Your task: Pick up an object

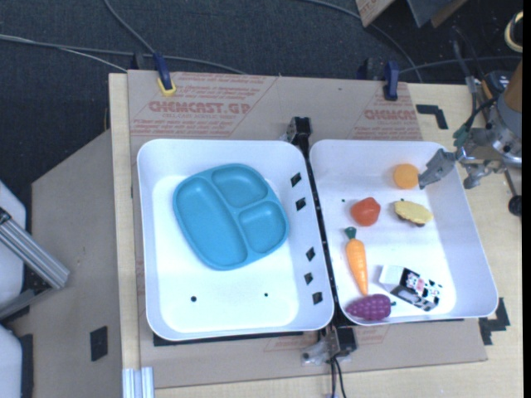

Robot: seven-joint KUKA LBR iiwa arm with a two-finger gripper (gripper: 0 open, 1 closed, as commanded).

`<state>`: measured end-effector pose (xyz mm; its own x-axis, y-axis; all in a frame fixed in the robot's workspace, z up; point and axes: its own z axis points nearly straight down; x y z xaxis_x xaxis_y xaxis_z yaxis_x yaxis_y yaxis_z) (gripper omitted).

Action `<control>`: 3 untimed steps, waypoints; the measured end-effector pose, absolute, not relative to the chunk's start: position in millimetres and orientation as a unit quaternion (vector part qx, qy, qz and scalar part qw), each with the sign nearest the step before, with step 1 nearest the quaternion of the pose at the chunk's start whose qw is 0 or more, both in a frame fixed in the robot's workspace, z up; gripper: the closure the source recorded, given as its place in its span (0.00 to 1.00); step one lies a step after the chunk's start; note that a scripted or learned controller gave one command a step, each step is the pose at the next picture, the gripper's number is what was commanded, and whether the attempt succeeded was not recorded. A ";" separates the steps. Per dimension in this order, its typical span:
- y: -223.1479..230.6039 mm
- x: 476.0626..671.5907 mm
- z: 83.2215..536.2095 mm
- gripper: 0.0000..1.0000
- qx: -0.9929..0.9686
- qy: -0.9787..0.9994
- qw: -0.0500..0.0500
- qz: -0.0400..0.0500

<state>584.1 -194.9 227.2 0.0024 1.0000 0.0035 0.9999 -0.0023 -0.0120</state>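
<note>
The right bin (473,230) holds several toy foods. An orange ball (406,176) lies near its back, with a red tomato (365,211) and a yellow piece (413,213) in front of it. Nearer the front lie a carrot (357,261), purple grapes (369,308) and a black-and-white packet (411,286). My gripper (454,172) hangs at the bin's back right edge, just right of the orange ball. It is open, with nothing between its fingers. One finger (433,171) points down-left toward the ball.
In the left bin (158,264) rests a blue divided plate (231,215). A black divider (311,222) runs between the two bins. Clamps (165,80) hold the board at the back.
</note>
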 end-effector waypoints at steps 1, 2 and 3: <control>-194.5 586.3 232.5 0.00 -0.707 -0.707 0.001 0.000; -195.2 584.4 189.2 0.00 -0.707 -0.707 0.003 0.002; -189.6 589.8 142.4 0.00 -0.707 -0.708 0.004 0.001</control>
<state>589.8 -189.6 142.4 -0.0015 1.0000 0.0035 1.0000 0.0015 -0.0075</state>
